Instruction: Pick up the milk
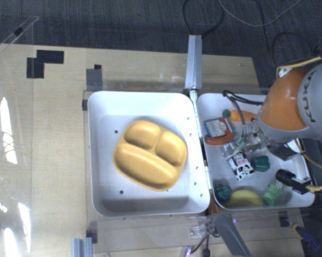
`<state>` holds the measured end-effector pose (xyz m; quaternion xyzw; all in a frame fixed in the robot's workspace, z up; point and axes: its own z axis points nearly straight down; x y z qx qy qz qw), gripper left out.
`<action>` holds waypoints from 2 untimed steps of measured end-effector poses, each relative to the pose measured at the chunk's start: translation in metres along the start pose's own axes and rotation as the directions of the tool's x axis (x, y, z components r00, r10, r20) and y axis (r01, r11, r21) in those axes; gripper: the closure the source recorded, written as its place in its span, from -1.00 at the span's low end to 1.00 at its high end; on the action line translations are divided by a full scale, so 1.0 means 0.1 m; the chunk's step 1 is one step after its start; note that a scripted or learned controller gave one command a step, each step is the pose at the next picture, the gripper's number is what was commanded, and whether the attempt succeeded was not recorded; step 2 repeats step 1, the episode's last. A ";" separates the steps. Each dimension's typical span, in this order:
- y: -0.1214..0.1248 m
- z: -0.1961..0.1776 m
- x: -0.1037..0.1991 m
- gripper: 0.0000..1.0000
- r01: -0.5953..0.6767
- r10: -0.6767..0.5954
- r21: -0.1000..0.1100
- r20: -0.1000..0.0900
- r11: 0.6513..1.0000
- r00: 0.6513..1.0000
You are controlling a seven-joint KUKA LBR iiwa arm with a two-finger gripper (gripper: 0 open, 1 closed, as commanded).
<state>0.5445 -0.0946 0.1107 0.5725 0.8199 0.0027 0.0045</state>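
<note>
While tool (245, 146) hovers, milk (240, 165) (rt bin) lies beneath.

A: What carries everything here?

B: A pale wooden desk (54, 143), with dark floor beyond its far edge.

A: And directly on it?

B: Two shallow white bins, touching side by side: the left bin (99, 159) and the right bin (214, 108). An upright metal post (194, 60) stands behind their seam. Black L-shaped tape (42, 62) marks the desk's far left.
</note>
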 end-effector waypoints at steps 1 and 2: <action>0.09 -1.20 0.49 1.00 -0.150 0.150 0.004 -0.001 0.989 0.989; 0.09 -1.20 0.49 1.00 -0.150 0.150 0.004 -0.001 0.989 0.989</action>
